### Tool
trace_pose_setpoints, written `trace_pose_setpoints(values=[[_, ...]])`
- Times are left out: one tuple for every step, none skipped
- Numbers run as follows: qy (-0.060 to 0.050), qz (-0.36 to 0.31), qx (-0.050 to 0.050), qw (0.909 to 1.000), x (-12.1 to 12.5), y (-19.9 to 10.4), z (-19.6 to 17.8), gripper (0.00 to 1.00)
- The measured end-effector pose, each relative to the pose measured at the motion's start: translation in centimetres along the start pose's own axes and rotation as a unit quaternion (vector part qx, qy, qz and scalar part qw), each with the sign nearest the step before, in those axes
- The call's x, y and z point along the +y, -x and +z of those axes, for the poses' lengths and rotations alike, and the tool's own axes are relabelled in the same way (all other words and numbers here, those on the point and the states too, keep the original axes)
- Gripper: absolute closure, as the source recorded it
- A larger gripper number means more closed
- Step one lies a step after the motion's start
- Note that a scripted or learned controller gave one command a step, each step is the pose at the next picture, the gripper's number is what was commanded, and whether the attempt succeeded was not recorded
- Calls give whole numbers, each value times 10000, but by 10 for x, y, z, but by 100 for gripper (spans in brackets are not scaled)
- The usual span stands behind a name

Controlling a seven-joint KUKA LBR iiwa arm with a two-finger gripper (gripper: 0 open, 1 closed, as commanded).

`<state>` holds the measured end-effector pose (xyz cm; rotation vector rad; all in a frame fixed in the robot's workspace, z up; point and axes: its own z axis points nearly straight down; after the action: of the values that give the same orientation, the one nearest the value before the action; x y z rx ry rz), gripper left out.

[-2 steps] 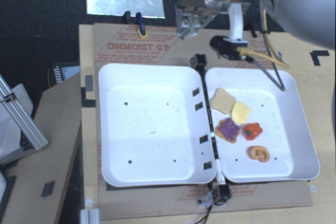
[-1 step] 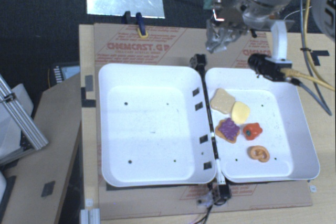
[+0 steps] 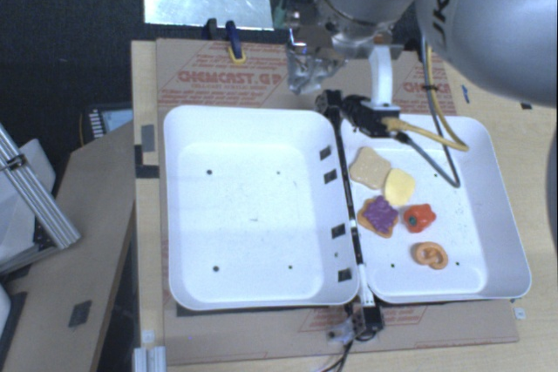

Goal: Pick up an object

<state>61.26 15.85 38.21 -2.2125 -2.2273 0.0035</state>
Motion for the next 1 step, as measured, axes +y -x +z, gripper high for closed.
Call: trace_pose_setpoints(values=[[65,4,22,10000,-60,1,-88,100]])
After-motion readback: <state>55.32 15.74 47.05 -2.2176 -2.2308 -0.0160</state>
